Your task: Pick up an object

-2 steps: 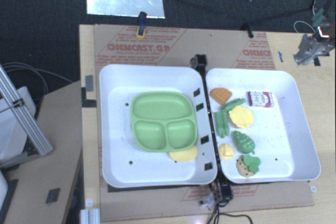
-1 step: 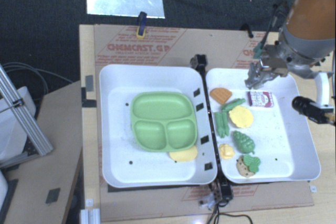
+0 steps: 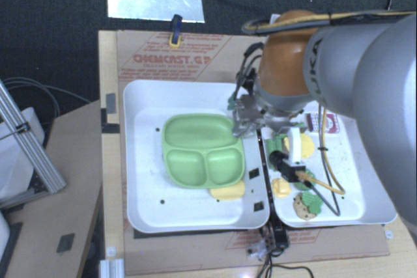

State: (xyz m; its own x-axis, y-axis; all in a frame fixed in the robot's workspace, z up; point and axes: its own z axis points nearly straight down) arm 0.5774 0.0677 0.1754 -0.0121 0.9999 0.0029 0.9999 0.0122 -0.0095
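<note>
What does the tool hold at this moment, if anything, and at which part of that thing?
It cannot be told. The tool sits low over the green tray's right edge, beside the divider between the bins, but the orange wrist hides the contact, so no hold is visible.

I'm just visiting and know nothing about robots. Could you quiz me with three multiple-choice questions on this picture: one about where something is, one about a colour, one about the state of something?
1. In which bin does the divided tray lie?
A. the left bin
B. the right bin
C. on the cardboard outside both bins

2. What colour is the divided tray?
A. red
B. light green
C. black

3. How does the tray lie?
A. flipped, underside up
B. standing on its edge
C. flat, compartments facing up

Answers:
1. A: it rests on the floor of the left bin, with the right bin holding small mixed items.
2. B: its whole surface is pale green.
3. C: its three hollows are open to the camera.
</note>
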